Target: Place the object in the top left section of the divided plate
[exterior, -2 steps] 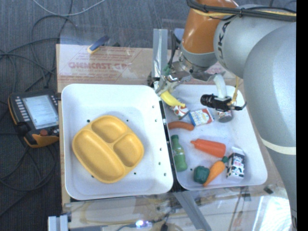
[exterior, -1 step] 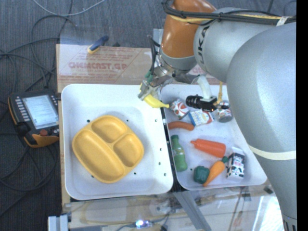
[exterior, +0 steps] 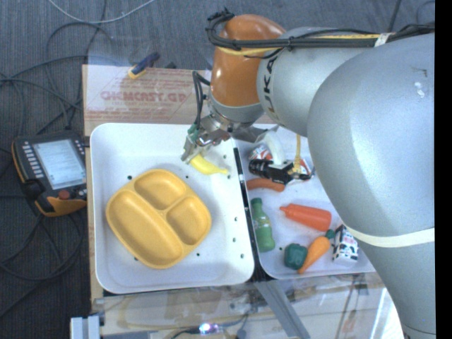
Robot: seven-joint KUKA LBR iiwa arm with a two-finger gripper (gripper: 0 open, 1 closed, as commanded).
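Observation:
The yellow divided plate lies in the left bin, with two small sections along its upper right side and one long section at the lower left. A small yellow banana is just off the plate's upper right rim, close to the wall between the bins. My gripper hangs directly above the banana's left end and meets it in this view. Whether the banana is held or rests on the bin floor is unclear.
The right bin holds a green bottle, two orange carrots, a green pepper, a red piece and a small white carton. A teach pendant lies left of the bench.

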